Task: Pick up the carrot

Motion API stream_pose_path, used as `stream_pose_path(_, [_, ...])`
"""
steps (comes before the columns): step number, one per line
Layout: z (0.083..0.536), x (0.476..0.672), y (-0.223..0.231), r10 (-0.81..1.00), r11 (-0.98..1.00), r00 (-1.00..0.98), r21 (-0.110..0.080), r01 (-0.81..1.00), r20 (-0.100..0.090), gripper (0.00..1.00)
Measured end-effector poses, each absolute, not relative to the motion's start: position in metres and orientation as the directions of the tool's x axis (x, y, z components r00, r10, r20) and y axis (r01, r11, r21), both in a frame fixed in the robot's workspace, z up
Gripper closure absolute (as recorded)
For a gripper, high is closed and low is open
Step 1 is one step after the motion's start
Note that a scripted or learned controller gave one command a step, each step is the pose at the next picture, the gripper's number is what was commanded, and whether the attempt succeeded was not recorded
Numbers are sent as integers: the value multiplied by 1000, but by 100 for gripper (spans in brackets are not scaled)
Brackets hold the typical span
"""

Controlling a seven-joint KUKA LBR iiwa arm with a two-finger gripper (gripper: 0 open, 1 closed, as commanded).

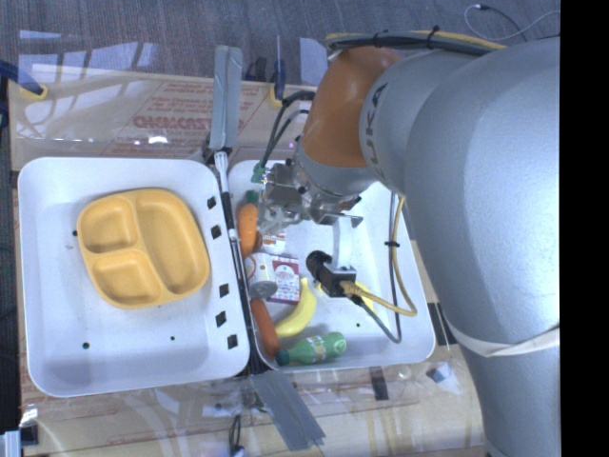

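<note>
Two shallow white bins sit side by side on the bench. The left bin (48,341) holds a yellow divided plate (141,247) with three compartments, lying near the bin's middle. The right bin (409,336) is crowded: the grey arm (476,179) with its orange band (344,112) reaches in from the right and covers much of it. The gripper (276,203) hangs over the upper left part of this bin, its metal body just beside the carrot (248,228), which lies along the bin's left wall near the divider, orange and pointing roughly up and down. Whether the gripper is open or closed cannot be told from this angle, and nothing is seen held in it. Below the carrot lies a small red and white package (276,276), and below that a second orange carrot-like piece (264,324) runs along the left wall. A yellow banana (299,312) curves next to the package, touching it, and a green bottle (314,348) lies on its side near the bin's lower edge, just under the banana. A black connector with a yellow cable (381,303) hangs from the arm over the bin's middle
</note>
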State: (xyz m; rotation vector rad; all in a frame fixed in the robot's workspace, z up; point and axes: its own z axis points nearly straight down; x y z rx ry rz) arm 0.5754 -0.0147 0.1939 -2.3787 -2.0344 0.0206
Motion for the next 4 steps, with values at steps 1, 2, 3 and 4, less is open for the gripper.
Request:
stream_pose_path(1, [188, 655, -12, 994, 108, -108, -6, 994, 0, 100])
stream_pose_path(2, [188, 613, 19, 950, 314, -314, -10, 949, 2, 100])
stream_pose_path(3, [189, 652, 41, 770, 638, -638, -4, 770, 2, 100])
stream_pose_path(4, [189, 652, 41, 770, 638, -638, -4, 770, 2, 0])
